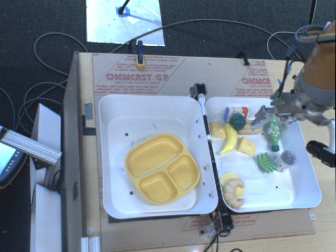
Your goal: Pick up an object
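Observation:
My gripper [274,114] hangs over the upper right part of the right bin [302,196], at the end of the arm that comes in from the right. Just below it lies a green bottle [272,134], its cap end up against the gripper. To the left of that are a teal ball [238,121], a small red and white carton [235,111] and a yellow banana [229,139]. A pale yellow wedge [246,147], a green spiky toy [266,163], a small grey object [287,157] and a croissant [233,186] lie nearer the front.
The left bin [113,119] holds a yellow divided plate [161,168]. A black divider with a cable [206,135] runs between the bins. A black part [321,153] sticks in at the right edge. Cardboard lines the bench behind the bins.

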Robot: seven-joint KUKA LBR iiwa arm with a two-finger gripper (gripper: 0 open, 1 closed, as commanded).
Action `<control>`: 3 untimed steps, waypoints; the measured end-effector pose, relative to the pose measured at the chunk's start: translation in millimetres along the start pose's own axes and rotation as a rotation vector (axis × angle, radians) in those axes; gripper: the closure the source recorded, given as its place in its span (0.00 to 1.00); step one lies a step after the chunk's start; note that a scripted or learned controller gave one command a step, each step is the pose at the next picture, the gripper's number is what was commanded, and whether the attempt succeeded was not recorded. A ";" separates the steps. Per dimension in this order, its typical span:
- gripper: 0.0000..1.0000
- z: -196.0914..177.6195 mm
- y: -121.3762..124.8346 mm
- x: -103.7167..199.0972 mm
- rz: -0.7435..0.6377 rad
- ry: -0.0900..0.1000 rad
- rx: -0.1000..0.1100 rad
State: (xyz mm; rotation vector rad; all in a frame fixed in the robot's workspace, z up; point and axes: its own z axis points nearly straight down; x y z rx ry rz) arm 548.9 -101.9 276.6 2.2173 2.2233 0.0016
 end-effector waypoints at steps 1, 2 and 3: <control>0.00 92.6 92.7 -10.9 -0.001 0.001 0.004; 0.00 189.0 103.3 -7.0 0.001 -0.003 -0.005; 1.00 176.9 103.5 -6.4 -0.001 0.000 0.000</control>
